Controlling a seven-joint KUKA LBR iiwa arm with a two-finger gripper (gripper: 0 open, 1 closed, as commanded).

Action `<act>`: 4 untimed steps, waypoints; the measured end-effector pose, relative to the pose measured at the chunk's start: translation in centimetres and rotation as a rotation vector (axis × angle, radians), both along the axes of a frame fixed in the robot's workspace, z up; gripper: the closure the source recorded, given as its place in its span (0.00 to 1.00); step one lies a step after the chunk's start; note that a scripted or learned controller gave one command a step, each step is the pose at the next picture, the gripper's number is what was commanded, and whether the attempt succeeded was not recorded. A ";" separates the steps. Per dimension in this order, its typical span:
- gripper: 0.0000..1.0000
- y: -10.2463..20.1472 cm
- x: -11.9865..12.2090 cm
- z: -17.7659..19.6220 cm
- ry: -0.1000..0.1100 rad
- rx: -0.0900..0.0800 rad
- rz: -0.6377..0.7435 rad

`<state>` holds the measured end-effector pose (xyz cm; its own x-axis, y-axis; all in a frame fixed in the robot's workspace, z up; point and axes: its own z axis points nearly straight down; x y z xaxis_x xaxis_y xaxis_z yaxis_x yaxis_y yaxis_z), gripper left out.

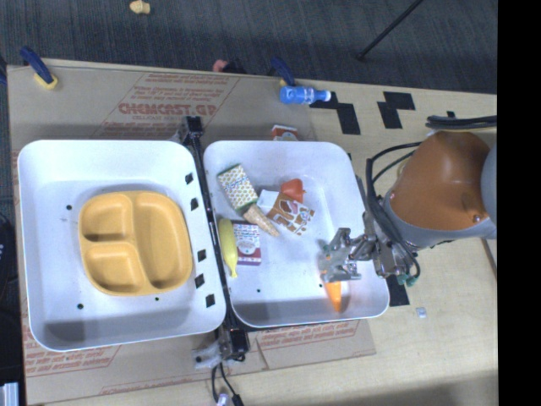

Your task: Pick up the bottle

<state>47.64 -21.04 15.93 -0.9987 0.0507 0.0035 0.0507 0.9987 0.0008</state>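
Claw: the metal two-finger claw (pixel 338 259) is low in the right white bin (pixel 359 176), near its right wall; whether it is open or closed, I cannot tell.
Bottle: the small blue plastic bottle (pixel 301 96) lies on its side on the desk (pixel 439 353), outside and above the right bin, well apart from the claw.
Carrot: an orange cone-shaped toy carrot (pixel 336 294) sits just below the claw.
Left bin: a yellow divided plastic plate (pixel 135 241) lies inside.
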 end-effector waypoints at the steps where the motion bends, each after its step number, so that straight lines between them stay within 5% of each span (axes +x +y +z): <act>1: 1.00 2.9 0.1 3.8 -0.004 -0.001 0.371; 2: 1.00 2.7 0.8 5.1 -0.004 -0.001 0.342; 3: 1.00 2.5 0.8 4.6 0.000 0.000 0.159; 4: 1.00 2.2 0.9 4.7 -0.003 -0.002 -0.216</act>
<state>48.57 -18.86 20.65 -0.9646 0.2639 0.0002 0.2639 0.9646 -0.0006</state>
